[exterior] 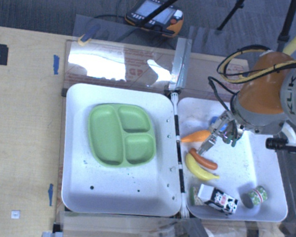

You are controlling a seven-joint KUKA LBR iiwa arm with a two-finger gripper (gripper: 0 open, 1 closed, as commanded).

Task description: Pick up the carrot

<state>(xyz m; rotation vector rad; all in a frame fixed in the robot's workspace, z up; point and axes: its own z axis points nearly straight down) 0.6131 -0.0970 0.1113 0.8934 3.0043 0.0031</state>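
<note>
Two shallow white bins sit side by side on the bench, the left bin (71,186) and the right bin (270,209) meeting along a dark seam. Nearest the camera, at the front of the right bin, lies a small black-and-white printed carton (218,199), with a small green-and-white round container (257,196) just to its right. Behind those, close to the seam, rests a yellow curved banana (201,170), and a red-orange sausage-shaped toy (203,160) lies across its upper edge, touching it. The left bin holds a pale green plastic plate with three compartments (121,134), lying flat near the bin's middle.

Farther back in the right bin is the orange tapered carrot (195,136), smooth and plain in colour, lying nearly level just beside the seam, its thicker part toward the gripper. Its right end is hidden by the gripper (208,145), so whether the two touch cannot be told. One slim pale finger (209,145) slants down to the carrot's right end; whether the jaws are spread or pressed together cannot be made out. The grey arm with its orange band (266,81) is cut off at the right edge. A dark handheld device (153,14) lies on the floor behind the bench, too small to read.
</note>
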